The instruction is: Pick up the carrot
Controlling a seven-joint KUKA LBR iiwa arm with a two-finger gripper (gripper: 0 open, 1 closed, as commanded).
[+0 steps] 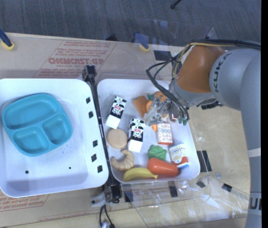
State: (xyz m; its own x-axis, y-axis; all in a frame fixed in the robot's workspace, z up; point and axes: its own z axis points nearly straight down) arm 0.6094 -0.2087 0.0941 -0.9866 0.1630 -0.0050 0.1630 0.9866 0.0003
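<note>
- Carrot (140,103) sits in the right bin (194,152), not lifted yet.
- Gripper (161,112) hovers just beside it; can't tell how the jaws stand.

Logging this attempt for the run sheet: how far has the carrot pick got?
Done: the arm has reached into the right bin, with the gripper low over its upper right part. In hand: nothing visibly; no object shows between the fingers. Left: the carrot lies near the bin's front edge, beside the banana, apart from the gripper, not yet grasped or lifted.
</note>
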